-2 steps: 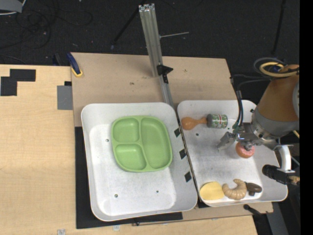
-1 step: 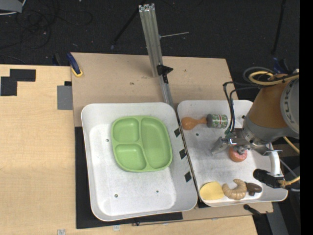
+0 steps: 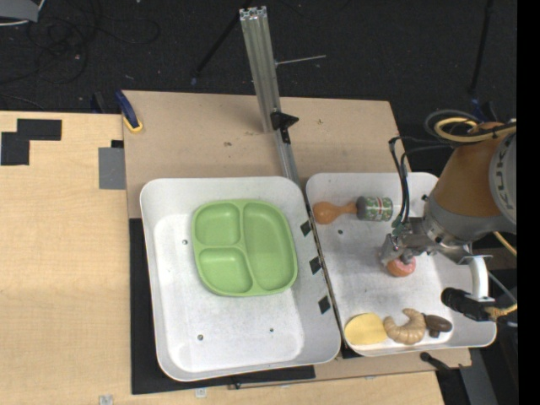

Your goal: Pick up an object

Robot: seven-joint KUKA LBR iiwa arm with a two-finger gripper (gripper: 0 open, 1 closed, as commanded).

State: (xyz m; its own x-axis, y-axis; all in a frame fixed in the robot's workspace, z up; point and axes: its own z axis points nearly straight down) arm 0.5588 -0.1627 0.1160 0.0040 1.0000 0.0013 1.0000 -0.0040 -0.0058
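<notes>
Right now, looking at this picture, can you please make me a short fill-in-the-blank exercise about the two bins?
1. The green divided plate lies in the ____ bin.
2. The plate has ____ compartments.
3. The gripper is right above a small ____ object in the right bin.

Missing words: left; three; red

A brown bench point(image 3: 219, 133) is seen bearing two white bins. The left bin point(image 3: 169, 327) is set touching the right bin point(image 3: 363, 277), and a metal post point(image 3: 261, 66) is mounted just behind their meeting edge.
</notes>
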